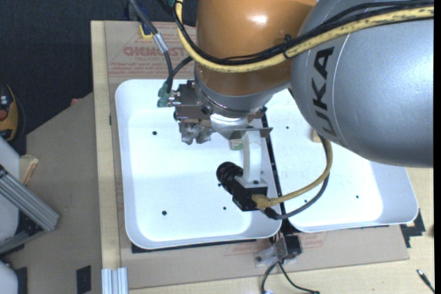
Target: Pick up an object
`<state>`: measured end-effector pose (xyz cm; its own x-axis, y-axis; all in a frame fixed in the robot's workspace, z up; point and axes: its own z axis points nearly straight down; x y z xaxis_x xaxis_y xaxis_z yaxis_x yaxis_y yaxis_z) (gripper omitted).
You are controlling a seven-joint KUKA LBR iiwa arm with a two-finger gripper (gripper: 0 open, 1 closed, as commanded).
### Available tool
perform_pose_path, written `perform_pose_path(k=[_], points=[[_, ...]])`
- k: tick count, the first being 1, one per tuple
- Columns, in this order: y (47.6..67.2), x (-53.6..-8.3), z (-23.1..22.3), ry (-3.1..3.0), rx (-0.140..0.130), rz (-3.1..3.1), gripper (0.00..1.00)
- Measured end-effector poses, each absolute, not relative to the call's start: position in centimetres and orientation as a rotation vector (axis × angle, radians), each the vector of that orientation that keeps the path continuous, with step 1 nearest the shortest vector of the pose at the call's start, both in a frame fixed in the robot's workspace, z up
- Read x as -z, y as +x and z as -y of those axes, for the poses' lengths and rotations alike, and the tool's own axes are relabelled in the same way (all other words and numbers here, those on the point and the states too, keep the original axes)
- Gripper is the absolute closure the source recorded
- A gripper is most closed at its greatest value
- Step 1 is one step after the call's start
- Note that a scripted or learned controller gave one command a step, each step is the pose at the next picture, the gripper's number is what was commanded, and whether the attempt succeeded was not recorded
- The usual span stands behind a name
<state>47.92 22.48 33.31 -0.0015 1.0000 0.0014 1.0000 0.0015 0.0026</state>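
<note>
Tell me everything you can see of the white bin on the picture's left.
The left bin is a shallow white tray, plastic by its look, with rounded corners and a low raised rim. A few small dark dots mark its floor. It lies flat on a tan board with red print, its right edge against the right bin. The arm hangs over its upper right part, with the gripper above the floor there.

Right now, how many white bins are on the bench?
2. The left bin lies mid-view; the right bin adjoins it on the view's right, largely covered by the arm, which may hide another.
</note>
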Motion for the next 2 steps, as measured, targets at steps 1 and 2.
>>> perform_pose_path(k=[1, 2], points=[[47.9, -34.6, -22.3, 2.221, -0.005, -2.220, 1.00], [47.8, -27.5, -22.4, 2.225, 0.015, -2.223, 1.00]])
